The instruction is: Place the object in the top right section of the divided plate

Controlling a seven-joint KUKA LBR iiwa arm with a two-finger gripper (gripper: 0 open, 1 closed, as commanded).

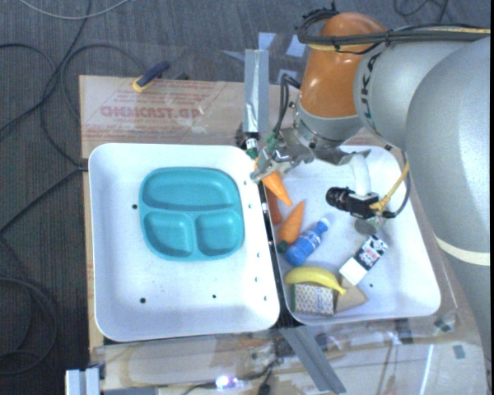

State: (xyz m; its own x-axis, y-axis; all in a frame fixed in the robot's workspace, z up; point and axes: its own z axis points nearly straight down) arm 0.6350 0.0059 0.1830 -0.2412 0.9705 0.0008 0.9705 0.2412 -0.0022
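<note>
White bins on cabled carpet

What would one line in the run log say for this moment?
gripper: over bins' shared edge, above orange plastic carrot | teal divided plate: left bin, nothing on it | step: placing not yet done

Red lettering on the cardboard sheet is faint and cannot be read surely.

grey arm reaching leftward; gripper lowered
</note>
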